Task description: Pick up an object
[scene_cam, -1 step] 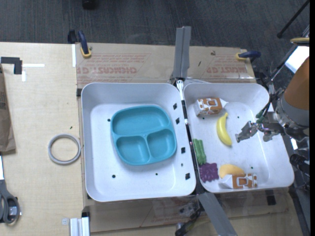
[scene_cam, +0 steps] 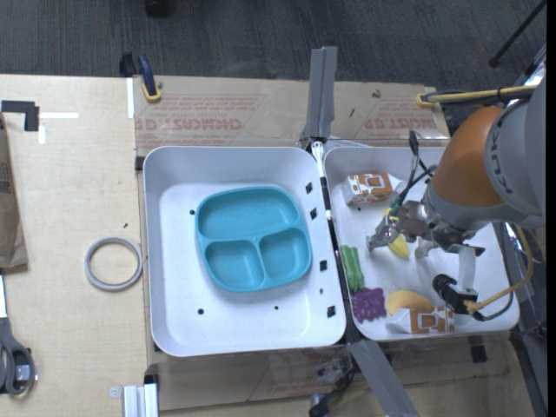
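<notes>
Over the right bin: the arm (scene_cam: 486, 168) reaches in from the right, so that its pincer (scene_cam: 398, 237) comes down among the small things lying there.
Pincer: it is low in the right bin (scene_cam: 497, 307), at a small yellow piece (scene_cam: 399, 248). One metal finger (scene_cam: 380, 237) sticks out to the left of it. I cannot tell how far the fingers are apart, nor if the yellow piece is between them or only below them.
Task thing: any object will do. I judge the yellow piece to be the one aimed at, because the pincer is right upon it.
Other things in the right bin: a small carton (scene_cam: 368, 188) toward the far side, a green stick (scene_cam: 351, 266) by the left wall, purple grapes (scene_cam: 367, 303), a yellow fruit (scene_cam: 408, 301) and a second carton (scene_cam: 426, 321) at the near side. They lie loose and close together, which makes a clean grasp harder.
Left bin: a blue tray (scene_cam: 253, 237) with three compartments lies in the left bin (scene_cam: 169, 259), well apart from the pincer.
Worktop: a grey ring (scene_cam: 114, 262) lies on the worktop (scene_cam: 69, 189), left of the bins.
Progress: I judge the grasp to be in hand and the lift not yet done.
</notes>
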`<state>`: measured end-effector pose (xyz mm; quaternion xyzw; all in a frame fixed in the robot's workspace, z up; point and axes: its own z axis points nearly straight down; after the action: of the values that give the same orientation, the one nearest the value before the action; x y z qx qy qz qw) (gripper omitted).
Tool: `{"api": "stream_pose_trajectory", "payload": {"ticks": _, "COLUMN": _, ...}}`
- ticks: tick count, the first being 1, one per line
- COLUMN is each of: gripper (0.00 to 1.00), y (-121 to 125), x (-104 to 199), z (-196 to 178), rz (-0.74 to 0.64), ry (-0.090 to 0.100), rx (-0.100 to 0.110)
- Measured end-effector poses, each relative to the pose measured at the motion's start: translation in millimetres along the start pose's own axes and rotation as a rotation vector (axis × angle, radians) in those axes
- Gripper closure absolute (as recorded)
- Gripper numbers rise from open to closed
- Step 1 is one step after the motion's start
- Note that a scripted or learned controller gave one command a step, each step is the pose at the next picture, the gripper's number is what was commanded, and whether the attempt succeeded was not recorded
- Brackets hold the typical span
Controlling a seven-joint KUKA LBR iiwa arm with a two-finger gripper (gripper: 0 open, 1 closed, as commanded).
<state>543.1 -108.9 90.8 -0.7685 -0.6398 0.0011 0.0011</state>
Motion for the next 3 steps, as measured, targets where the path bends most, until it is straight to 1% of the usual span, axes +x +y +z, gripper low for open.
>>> {"api": "stream_pose_trajectory", "payload": {"ticks": 1, "gripper": 0.0, "y": 91.4, "x": 17.6, "z": 2.9, "rz": 0.055, "ry": -0.004, "rx": 0.023}}
{"api": "stream_pose_trajectory", "payload": {"ticks": 2, "gripper": 1.0, "y": 93.2, "x": 18.6, "z": -6.1, "rz": 0.052, "ry": -0.005, "rx": 0.014}}
{"api": "stream_pose_trajectory", "payload": {"ticks": 3, "gripper": 1.0, "y": 104.2, "x": 71.8, "z": -101.4, "rz": 0.206, "ry": -0.002, "rx": -0.002}}
